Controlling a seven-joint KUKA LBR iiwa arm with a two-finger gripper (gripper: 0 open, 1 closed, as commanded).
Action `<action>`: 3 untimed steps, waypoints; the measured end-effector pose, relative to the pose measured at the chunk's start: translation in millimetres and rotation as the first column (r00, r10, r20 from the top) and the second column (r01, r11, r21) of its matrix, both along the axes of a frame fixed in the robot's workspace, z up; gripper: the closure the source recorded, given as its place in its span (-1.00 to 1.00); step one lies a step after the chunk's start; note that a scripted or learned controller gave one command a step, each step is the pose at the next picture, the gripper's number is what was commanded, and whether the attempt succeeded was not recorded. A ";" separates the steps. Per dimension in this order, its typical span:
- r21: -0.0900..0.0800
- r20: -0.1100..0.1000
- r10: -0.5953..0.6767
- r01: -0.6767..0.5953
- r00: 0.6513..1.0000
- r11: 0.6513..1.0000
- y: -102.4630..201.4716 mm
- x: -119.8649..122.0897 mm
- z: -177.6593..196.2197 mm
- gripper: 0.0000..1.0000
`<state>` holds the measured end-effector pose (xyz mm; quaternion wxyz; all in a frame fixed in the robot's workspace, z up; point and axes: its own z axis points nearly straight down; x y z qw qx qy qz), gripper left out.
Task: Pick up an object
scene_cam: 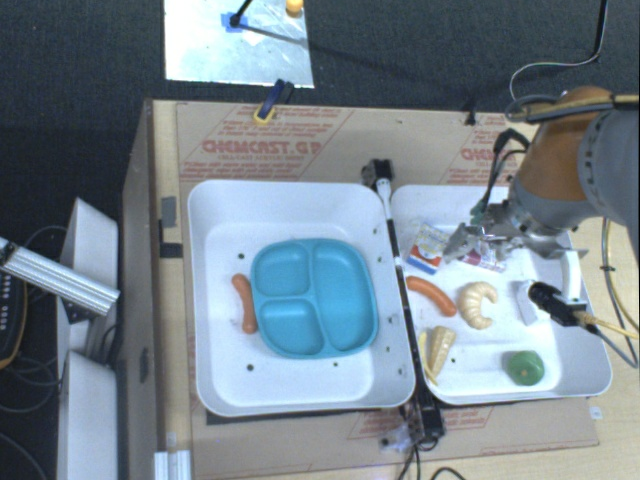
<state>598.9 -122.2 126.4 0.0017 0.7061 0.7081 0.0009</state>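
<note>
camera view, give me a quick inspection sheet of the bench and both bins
surface: bench covered in printed brown board, bearing a left bin and a right bin
job's things: right bin holds a sausage, croissant, green ball, yellowish wedge and a small packet
clutter: left bin holds a blue divided plate with a second sausage beside it
grippers: gripper low over the right bin's far part; fingers unclear
cables: wires loop above the arm
surroundings: dark carpet, shiny sheet behind the bench

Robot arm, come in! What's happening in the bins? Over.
Gripper low over right bin, above small packet. Croissant, sausage untouched. Nothing blocking.
</note>
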 end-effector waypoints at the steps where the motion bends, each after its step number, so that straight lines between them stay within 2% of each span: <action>1: -0.002 -0.002 -0.002 0.002 1.000 1.000 34.3 -27.1 -41.9 -1.00; 2: 0.001 -0.004 -0.002 0.002 1.000 1.000 21.9 -70.2 -42.4 -1.00; 3: 0.000 -0.001 0.000 0.000 1.000 1.000 -19.5 -13.0 -41.5 -1.00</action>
